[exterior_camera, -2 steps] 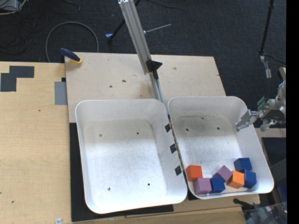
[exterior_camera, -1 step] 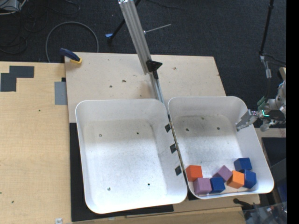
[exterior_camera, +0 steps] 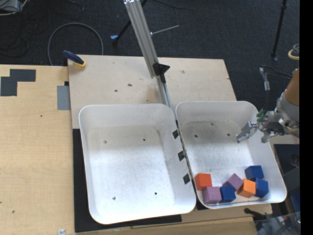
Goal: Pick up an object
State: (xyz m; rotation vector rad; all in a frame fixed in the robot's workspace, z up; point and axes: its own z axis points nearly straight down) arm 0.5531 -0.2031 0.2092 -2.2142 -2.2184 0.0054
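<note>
Two shallow white bins sit side by side on the tabletop (exterior_camera: 122, 77), their inner walls meeting along a line marked by small black clips. The left bin (exterior_camera: 98, 131) has its whole floor bare, so there is wide open room there. In the right bin (exterior_camera: 215, 114) the blocks are crowded into the near corner, leaving the far half of its floor open. An orange block (exterior_camera: 203, 180) lies close to the dividing wall; just beside it a purple block (exterior_camera: 212, 194) touches a blue block (exterior_camera: 228, 193). A second purple block (exterior_camera: 235, 181) sits behind those, next to a second orange block (exterior_camera: 249, 187), with two more blue blocks (exterior_camera: 257, 179) against the bin's right wall. The end effector (exterior_camera: 248, 131) reaches in over the right rim of the right bin, above open floor and well apart from the blocks. Its metal fingers (exterior_camera: 243, 134) point toward the bin's middle; nothing sits between them, and whether they are spread or closed cannot be told at this size. A slanted aluminium post (exterior_camera: 142, 33) rises behind the bins.
</note>
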